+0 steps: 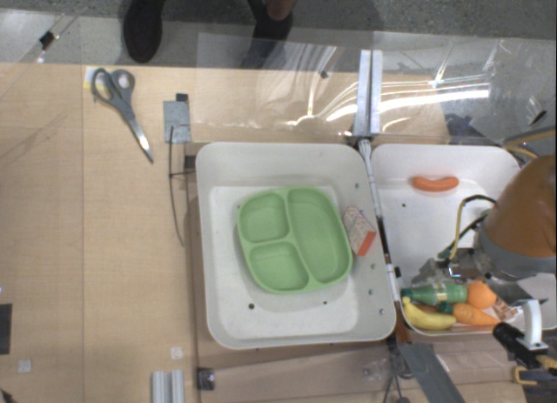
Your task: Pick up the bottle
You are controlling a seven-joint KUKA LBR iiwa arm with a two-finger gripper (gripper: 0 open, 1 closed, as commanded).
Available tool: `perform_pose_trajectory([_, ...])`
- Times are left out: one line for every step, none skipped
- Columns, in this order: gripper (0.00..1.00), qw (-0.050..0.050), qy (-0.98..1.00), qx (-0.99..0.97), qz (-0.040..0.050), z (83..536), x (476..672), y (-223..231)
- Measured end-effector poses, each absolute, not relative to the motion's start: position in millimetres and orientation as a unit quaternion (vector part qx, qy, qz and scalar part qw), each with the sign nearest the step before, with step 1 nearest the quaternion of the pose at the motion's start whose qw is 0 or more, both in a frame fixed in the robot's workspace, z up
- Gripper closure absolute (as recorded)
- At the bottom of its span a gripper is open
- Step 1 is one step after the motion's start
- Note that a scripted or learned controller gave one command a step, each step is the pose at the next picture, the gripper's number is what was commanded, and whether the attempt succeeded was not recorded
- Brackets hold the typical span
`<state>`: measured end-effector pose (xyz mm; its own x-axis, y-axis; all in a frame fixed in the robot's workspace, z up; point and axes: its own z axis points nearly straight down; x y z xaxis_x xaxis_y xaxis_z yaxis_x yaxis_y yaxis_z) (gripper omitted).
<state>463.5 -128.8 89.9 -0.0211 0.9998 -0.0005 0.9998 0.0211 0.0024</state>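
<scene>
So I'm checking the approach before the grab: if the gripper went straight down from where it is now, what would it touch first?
Most likely the green bottle, which lies directly under the gripper in the right bin, next to the banana and carrot. The slanted view leaves the height between them unclear.

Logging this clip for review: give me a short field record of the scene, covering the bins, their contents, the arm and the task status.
left bin: green divided tray; small packet beside it near the divider
right bin: hot dog near the far wall; green bottle, banana and carrot clustered in the near corner
arm: over the right bin, above the cluster
gripper: fingers hidden, state unclear
bench: scissors at far left
task status: bottle lies in the bin, no grasp visible
</scene>
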Motion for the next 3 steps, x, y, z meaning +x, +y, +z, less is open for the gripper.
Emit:
perform_pose_trajectory([0.0, 0.003, 0.575, 0.818, 0.0012, 91, 478.9, -113])
perform_pose_trajectory([0.0, 0.0, 0.565, 0.825, 0.0004, 90, 460.2, -138])
perform_pose_trajectory([1.0, 0.003, 0.564, 0.825, 0.0021, 100, 462.3, -138])
